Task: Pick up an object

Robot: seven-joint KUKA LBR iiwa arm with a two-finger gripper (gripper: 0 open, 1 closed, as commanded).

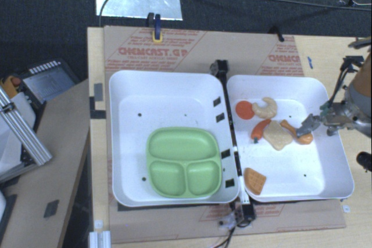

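High slanted view over 2 bins (174, 81)

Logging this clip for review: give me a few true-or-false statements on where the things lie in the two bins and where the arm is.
1. The green divided plate lies in the left bin. True.
2. The food items lie in the left bin with the plate. False: the red round piece, the cashew-shaped piece, the bread slice and the cracker lie in the right bin.
3. The gripper is over the right bin, near the bread slice. True.
4. The cracker touches the bread slice. False: it lies apart, near the front wall.
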